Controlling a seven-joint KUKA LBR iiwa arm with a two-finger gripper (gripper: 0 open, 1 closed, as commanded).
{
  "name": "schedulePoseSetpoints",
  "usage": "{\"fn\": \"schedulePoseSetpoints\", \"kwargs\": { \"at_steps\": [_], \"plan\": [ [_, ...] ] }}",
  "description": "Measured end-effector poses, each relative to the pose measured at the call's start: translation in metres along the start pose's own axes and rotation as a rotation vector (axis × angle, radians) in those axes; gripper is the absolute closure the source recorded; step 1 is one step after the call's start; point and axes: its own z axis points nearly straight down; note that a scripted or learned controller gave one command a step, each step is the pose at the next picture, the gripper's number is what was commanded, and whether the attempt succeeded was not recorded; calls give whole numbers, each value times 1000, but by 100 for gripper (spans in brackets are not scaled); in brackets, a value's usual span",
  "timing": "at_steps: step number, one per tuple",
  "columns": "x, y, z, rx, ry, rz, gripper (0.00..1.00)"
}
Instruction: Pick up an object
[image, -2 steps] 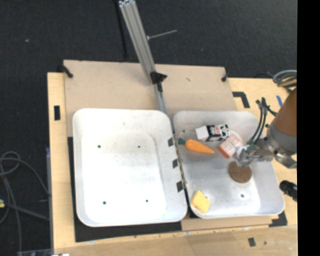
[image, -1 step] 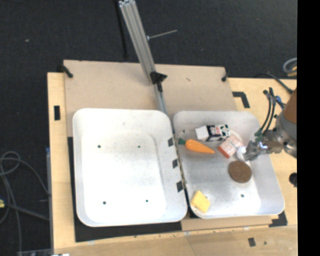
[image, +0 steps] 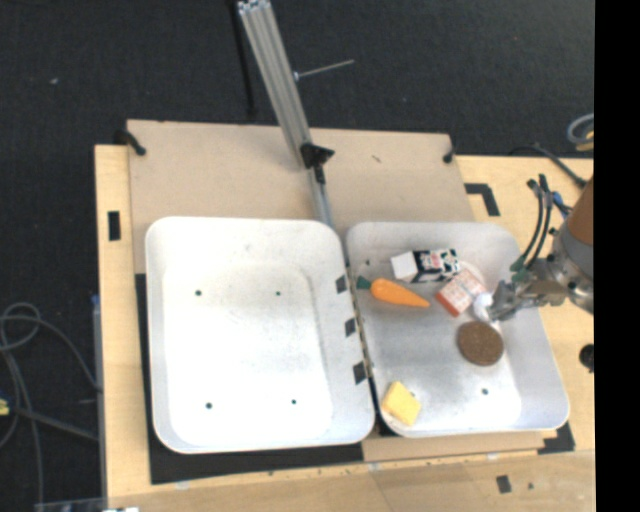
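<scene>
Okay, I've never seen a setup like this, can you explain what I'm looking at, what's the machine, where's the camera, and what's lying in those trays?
One camera fixed above a bench looks down at a slant. Two shallow white bins sit side by side: the left bin and the right bin. The machine is a robot arm reaching in from the picture's right; its gripper, the grasping end, hangs over the right bin's right side. In that bin lie an orange carrot-shaped toy, a small white and black box, a reddish and white packet, a brown disc and a yellow block near the front edge. I can't tell whether anything is held. The metal pole at the top is a stand.
</scene>
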Motion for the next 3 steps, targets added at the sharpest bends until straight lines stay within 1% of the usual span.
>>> {"fn": "schedulePoseSetpoints", "kwargs": {
  "at_steps": [1,2,3],
  "plan": [
    [54,26,-9,0,1,-5,100],
    [103,41,-1,3,1,-3,100],
    [154,50,-12,0,2,-4,100]
  ]
}}
